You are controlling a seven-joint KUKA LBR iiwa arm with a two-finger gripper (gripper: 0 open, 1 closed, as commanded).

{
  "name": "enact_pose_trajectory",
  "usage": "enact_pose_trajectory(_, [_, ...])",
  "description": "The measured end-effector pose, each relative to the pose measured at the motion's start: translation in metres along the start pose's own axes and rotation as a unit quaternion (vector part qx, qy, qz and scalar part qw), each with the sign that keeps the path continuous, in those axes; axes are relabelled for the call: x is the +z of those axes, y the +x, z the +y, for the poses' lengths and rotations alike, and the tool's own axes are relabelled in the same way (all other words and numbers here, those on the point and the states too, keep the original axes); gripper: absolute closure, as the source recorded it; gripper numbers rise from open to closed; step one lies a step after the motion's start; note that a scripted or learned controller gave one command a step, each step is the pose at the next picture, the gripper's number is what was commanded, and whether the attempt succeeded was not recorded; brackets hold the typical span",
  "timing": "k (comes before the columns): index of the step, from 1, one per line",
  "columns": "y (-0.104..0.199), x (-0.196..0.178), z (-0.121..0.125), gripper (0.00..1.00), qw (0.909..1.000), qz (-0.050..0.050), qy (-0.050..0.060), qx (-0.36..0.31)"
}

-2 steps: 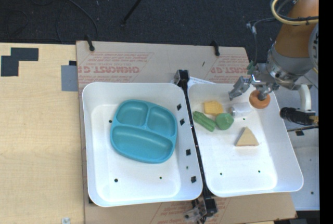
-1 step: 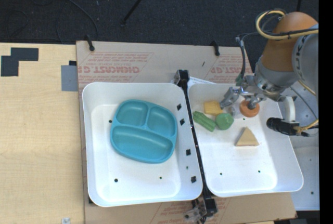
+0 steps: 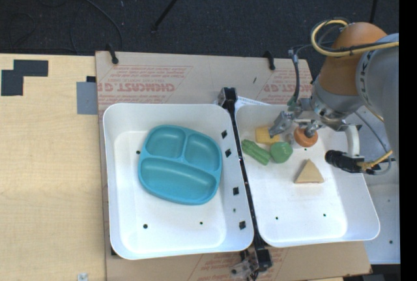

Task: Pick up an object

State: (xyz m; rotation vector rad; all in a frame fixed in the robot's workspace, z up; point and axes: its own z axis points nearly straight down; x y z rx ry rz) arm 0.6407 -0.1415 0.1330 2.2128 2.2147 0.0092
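Toys lie in the right bin (image 3: 326,221), up near its back edge. The hand (image 3: 291,124) hangs right over them. A little orange ball-shaped toy (image 3: 305,137) sits just under the metal parts of the hand. Next to it are a yellow block (image 3: 264,135), a green round toy (image 3: 281,152) and a long green toy (image 3: 255,152), which looks like a play pickle. A tan wedge (image 3: 309,173) lies by itself, a bit nearer to us.

I cannot tell if the hand is open or closed, or if it has hold of anything. It is small in the picture, and its parts mix in with the toys below.

I think these are light, hard play foods. The round ones may roll or slip away when squeezed. The wedge has flat sides, so I think it would be the easiest to pinch. It also has free room around it.

The left bin (image 3: 124,208) has a blue plate (image 3: 179,164) with three parts. The yellow block is partly hidden under the hand. The arm (image 3: 355,71) is cut off at the right side.
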Motion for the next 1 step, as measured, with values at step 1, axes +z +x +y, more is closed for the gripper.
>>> enact_pose_trajectory(1, [-0.0020,-0.0094,0.0002,1.00,1.0000,-0.002,0.000,0.000])
